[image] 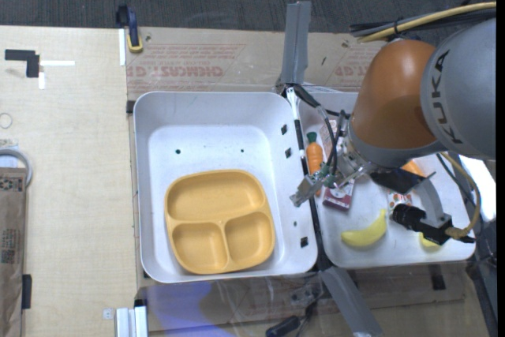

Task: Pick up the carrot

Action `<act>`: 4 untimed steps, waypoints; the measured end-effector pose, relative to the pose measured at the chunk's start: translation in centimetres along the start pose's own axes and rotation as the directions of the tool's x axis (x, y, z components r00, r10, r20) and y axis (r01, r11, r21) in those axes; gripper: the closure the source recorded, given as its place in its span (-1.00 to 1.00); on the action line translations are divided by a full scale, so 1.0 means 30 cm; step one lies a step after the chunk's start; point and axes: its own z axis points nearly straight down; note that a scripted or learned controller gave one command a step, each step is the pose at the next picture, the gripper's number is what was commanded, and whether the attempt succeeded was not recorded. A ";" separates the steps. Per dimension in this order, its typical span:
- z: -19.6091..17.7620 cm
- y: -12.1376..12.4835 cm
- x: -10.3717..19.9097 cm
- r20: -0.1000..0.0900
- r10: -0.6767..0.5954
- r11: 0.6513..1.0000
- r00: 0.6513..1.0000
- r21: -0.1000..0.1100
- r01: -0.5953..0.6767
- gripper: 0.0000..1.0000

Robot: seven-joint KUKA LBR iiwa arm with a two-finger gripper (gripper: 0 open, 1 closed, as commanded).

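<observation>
The carrot (pixel 315 157) is small and orange with a green top. It lies at the left wall of the right bin (pixel 410 252), pointing toward the near side. My gripper (pixel 322 184) hangs under the orange wrist, just below the carrot's near end, close to the wall between the bins. The wrist and arm hide much of the right bin behind it. I see nothing clearly held between the fingers.
A yellow divided plate (pixel 220 220) lies in the left bin (pixel 150 170). In the right bin, a banana (pixel 366 232) rests near the front, a dark red packet (pixel 339 200) sits beside the gripper, and an orange item (pixel 413 167) peeks from under the arm.
</observation>
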 end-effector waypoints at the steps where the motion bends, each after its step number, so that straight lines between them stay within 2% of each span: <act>1: -0.001 0.064 -0.212 0.001 -0.107 0.994 0.994 -0.001 0.107 -1.00; 2: -0.032 0.239 -0.343 0.003 -0.313 0.950 0.950 -0.002 0.313 -1.00; 3: -0.008 0.019 -0.334 0.001 -0.360 0.933 0.933 -0.002 0.360 -1.00; 4: 0.063 -0.012 -0.665 0.003 -0.248 0.969 0.969 -0.002 0.248 -1.00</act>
